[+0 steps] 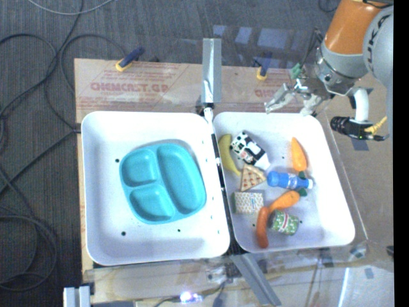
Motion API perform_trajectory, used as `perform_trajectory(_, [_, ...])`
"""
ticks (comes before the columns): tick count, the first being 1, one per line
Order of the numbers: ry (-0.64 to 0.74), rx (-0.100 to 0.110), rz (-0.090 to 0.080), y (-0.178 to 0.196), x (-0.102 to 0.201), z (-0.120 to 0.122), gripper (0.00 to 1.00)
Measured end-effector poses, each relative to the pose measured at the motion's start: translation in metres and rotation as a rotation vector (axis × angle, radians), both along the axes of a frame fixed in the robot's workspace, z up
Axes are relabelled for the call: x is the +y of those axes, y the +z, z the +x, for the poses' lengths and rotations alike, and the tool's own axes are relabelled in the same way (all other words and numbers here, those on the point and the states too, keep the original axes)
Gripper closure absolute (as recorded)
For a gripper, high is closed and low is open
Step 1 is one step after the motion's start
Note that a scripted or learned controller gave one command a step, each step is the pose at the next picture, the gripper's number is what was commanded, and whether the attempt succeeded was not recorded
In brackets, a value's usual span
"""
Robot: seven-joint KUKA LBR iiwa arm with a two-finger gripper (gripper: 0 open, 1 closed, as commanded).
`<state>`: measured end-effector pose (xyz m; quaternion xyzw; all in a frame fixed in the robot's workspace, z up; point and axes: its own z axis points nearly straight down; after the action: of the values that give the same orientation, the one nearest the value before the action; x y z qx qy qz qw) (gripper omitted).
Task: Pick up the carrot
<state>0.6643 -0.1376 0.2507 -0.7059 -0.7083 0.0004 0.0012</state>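
We see the arm (358, 24) reaching in from the upper right, its orange band high in the corner and the grey wrist angled down and to the left. The claw (293, 99) hangs above the far rim of the right bin (332, 171), over the counter's (147, 88) brown board rather than over the toys. Its two fingers (276, 103) are spread wide apart, and nothing sits between them.

The carrot (284, 201) lies in the right bin, near its middle and toward the near side, tilted with one end just beside a blue bottle (289, 180) and the other toward a green can (284, 223). We cannot tell whether it touches either. It is well apart from the claw.

Around it we find an orange piece (298, 153) near the far right wall, a red-orange sausage shape (262, 227) near the front, a banana (228, 153) along the left wall, a black-and-white toy (248, 149), a waffle-patterned wedge (252, 178) and a pale block (248, 202).

The left bin (102, 235) holds a teal divided tray (163, 181).
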Motion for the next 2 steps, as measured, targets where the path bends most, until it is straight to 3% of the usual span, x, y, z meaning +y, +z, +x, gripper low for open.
perform_trajectory(1, [0.116, 0.0, -0.003, -0.0584, -0.0284, -0.0331, 0.0])
perform_trajectory(2, [0.116, 0.0, -0.003, -0.0583, -0.0283, -0.0331, 0.0])
